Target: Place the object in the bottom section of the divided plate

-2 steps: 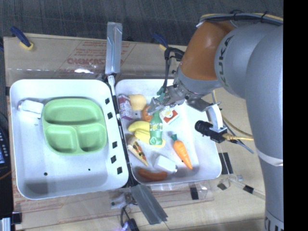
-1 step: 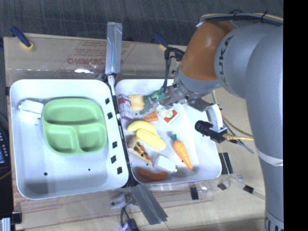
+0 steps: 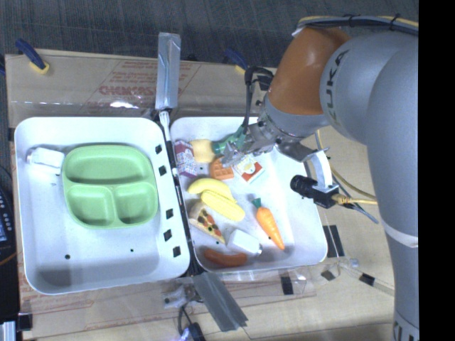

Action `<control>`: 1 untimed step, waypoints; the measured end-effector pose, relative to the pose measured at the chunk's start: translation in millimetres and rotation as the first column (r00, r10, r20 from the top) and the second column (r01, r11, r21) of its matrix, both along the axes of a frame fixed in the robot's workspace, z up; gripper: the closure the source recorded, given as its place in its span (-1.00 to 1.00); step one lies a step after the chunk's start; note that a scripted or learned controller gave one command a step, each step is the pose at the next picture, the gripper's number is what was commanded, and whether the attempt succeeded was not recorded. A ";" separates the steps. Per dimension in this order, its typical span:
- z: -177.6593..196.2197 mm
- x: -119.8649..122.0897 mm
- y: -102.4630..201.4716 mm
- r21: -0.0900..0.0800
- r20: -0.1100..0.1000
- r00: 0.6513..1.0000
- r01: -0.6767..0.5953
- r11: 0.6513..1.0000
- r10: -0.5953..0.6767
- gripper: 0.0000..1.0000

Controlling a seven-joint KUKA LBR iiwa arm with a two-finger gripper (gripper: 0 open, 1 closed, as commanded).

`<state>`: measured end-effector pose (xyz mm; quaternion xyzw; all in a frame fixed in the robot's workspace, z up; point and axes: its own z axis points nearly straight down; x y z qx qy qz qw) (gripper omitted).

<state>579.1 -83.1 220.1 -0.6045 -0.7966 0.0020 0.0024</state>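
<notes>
The gripper [image 3: 238,148] is low over the back of the right bin [image 3: 306,222], reaching in among the toy food there. Whether it has closed on anything cannot be told, because the wrist and the clutter around its tip hide it.

At the far left, the left bin [image 3: 39,258] holds the divided plate [image 3: 110,185], a green dish with one long section toward the back and two smaller sections nearer the camera. All three sections are bare. A small white block [image 3: 45,158] lies just beside the plate's left back corner, against the bin wall.

Between the two bins runs a metal divider bar [image 3: 168,69] that sticks up past the back rim.

In the right bin, a dark red and white packet [image 3: 185,158] sits against the left wall, with a pale yellow piece [image 3: 202,148] just behind it. An orange block [image 3: 221,169] and a red and white card [image 3: 249,170] lie just under the tip of the arm. Toward the middle, two bananas [image 3: 215,196] lie side by side, touching. A pizza slice [image 3: 207,223] rests in front of them, near the left wall. A white block [image 3: 244,243] sits beside the pizza slice, and a sausage [image 3: 225,258] lies along the front wall. A carrot [image 3: 269,226] lies slantwise to the right of the bananas, its green top pointing toward the back.
</notes>
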 end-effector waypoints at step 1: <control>0.0 0.0 0.0 0.000 0.000 1.000 0.000 1.000 0.000 -1.00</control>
